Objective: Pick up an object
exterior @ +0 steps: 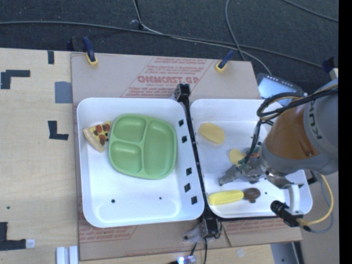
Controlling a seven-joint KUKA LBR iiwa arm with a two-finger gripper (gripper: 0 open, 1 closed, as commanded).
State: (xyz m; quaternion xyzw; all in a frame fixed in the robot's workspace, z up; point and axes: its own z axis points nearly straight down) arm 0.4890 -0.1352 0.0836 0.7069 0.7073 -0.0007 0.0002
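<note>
– Okay, where do we put the gripper point(230, 176)?
– Lower right of frame, in the right bin point(220, 111), just above the corn cob point(225, 197). Jaws: we cannot tell.
– Left bin point(88, 147)?
– Green plate point(142, 146), pizza slice point(97, 136) beside it, centre-left.

i count two shallow white plastic bins point(93, 202) point(220, 110), one green divided plate point(142, 146), one toy pizza slice point(97, 135), one yellow corn cob point(225, 197), two pale yellow pieces point(212, 133) point(236, 156), one small brown piece point(252, 193).
</note>
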